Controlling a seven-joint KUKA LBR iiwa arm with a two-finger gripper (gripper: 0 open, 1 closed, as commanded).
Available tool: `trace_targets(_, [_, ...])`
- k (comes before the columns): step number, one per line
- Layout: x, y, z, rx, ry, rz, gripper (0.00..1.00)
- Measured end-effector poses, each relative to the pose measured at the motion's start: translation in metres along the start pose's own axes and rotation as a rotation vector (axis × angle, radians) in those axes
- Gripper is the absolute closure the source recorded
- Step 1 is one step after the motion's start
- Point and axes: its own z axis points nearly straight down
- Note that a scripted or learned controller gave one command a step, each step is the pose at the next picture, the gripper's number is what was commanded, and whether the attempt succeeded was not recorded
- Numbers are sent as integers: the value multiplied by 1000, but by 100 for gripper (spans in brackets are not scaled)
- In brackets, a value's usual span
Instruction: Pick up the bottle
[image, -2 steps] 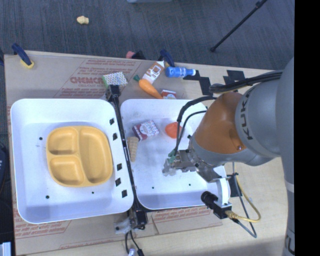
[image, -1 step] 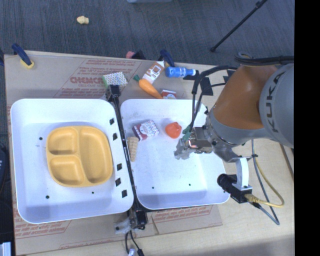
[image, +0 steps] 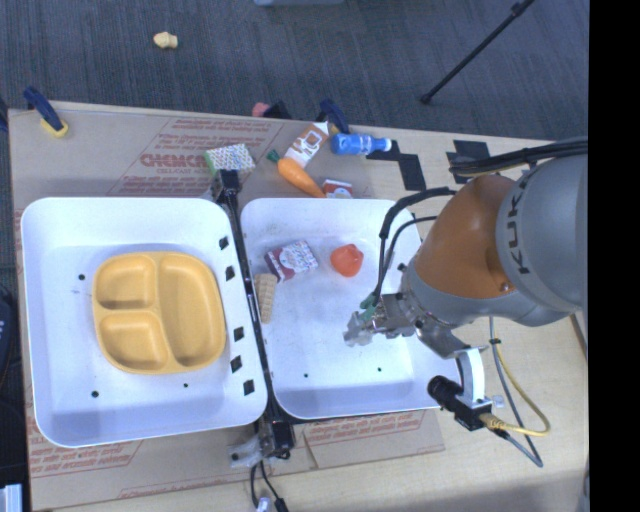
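Red "CHEMC…" on the cardboard (image: 150, 160); "KU" on the arm (image: 520, 245).

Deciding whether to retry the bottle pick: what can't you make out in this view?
- gripper: too small and blurred in the camera view to tell its state.
- bottle, lying outside the bins: label too small to read.
- right bin: its right side is hidden under the arm.
- blue item near the bottle: too small to identify.
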Motion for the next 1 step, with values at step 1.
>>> trace_targets(1, [-2, 1, -64, -3, -1, 176, 100])
